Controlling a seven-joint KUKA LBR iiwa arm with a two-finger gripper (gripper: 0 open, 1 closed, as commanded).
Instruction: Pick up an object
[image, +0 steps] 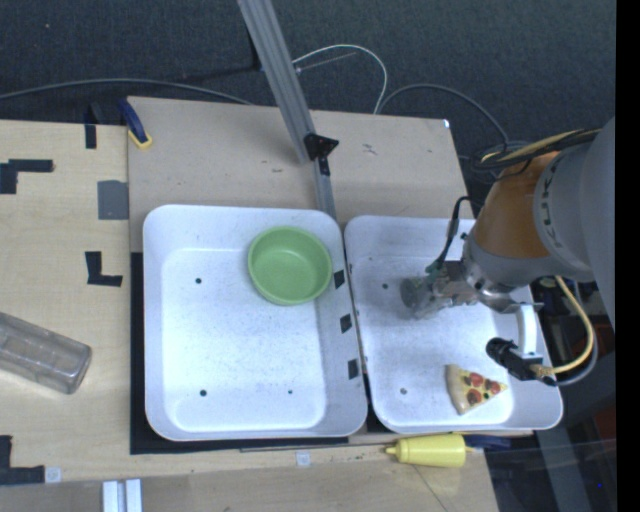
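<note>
Camera view, looking down at a slant: the grey arm reaches from the right into the right bin (400, 240), its gripper (420, 296) low over bare floor. Whether it is open or closed, I cannot tell. A pizza slice toy (474, 387) lies near the bin's front corner, well apart. A green bowl (290, 265) sits in the left bin (180, 330), likely another candidate.

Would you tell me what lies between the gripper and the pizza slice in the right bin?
In the camera view, only bare speckled floor of the right bin separates the gripper from the pizza slice.
</note>
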